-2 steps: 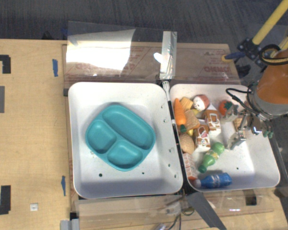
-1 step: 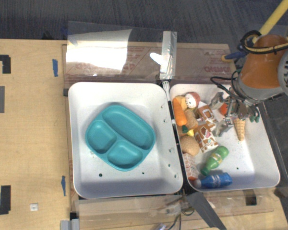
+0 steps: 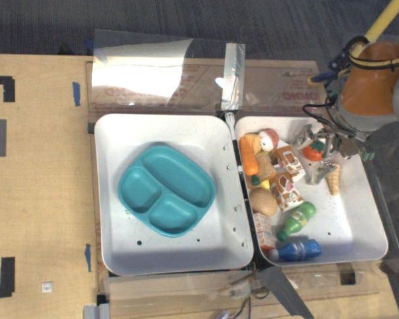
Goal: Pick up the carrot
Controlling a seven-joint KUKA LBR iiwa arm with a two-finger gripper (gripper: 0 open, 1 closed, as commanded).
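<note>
**Operator:** Where is the carrot?

**Describer:** You will find the carrot in the right bin, lying lengthwise against that bin's left wall near the far corner. It is orange, with a yellow piece at its near end. Just beside it on the right sit a round red-and-white toy and two small brown-and-white cartons. Nearer to you lie a tan lump, a green bottle-shaped toy and a blue bottle on its side along the front wall.

**Operator:** And the arm?

**Describer:** Your arm reaches in from the right, its orange band above the far right corner of the right bin. The gripper hangs over that bin's far right part, well apart from the carrot, with the cartons between them. A small red object sits close against the gripper, and a tan cone lies just nearer. Whether the gripper is released or clenched, you cannot tell from here.

**Operator:** The left bin?

**Describer:** The left bin carries a teal divided plate with three compartments, set near its middle.
</note>
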